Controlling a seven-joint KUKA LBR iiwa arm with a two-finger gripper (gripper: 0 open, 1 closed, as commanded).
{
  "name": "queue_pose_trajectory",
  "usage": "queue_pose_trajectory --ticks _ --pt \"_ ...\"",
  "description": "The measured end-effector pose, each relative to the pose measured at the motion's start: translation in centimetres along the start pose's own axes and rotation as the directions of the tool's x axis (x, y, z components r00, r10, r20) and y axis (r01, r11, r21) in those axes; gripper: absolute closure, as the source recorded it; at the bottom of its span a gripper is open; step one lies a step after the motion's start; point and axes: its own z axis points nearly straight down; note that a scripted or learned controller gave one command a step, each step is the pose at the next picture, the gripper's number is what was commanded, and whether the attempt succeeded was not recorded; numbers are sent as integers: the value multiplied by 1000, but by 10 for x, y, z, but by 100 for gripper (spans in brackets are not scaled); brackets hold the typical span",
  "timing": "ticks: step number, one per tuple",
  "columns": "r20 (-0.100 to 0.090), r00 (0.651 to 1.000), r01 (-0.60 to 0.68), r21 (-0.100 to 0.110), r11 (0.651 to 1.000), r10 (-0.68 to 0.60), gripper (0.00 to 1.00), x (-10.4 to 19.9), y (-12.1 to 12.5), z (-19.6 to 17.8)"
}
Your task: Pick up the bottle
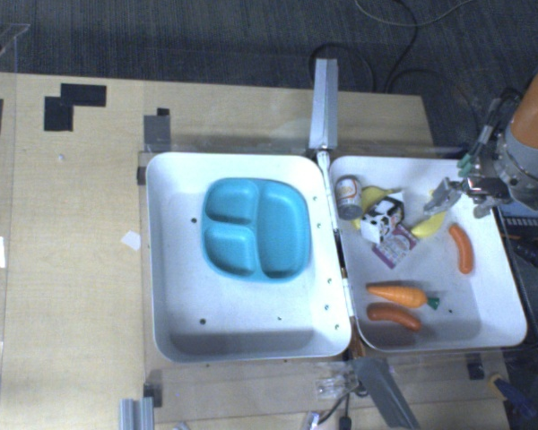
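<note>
Looking down on a pale wooden bench [72,267], we see 2 shallow white bins side by side, with dark carpet and a loose cable [412,12] behind. Black tape patches sit at the bench's far left, and a grey metal post [324,106] rises between the bins. The left bin [175,321] holds a smooth blue tray [255,227] with 3 rounded compartments. The right bin [493,321] holds small toy-like things: a bottle [347,196], a yellow banana [428,226], a black-and-white cow [381,218], a purple card [392,247], a carrot [399,295] and 2 sausages, one by the right wall [464,249], one at the front [394,316]. The bottle is short and cylindrical, grey with a glossy look and a brownish end, lying in the far left corner just beside the banana's other end. The gripper [473,191] hangs over the bin's far right side, well apart from the bottle; we cannot tell its state.
</note>
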Motion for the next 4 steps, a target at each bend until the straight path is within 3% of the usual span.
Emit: queue_pose_trajectory --ticks 1,2,3,4 --pt "0 999 35 1 999 -35 0 36 -73 84" --pt "0 992 -122 -1 992 122 0 47 -76 47" --pt "1 997 -82 1 997 82 0 -28 -16 86" --pt "1 997 -78 -5 997 78 100 -27 -14 74"
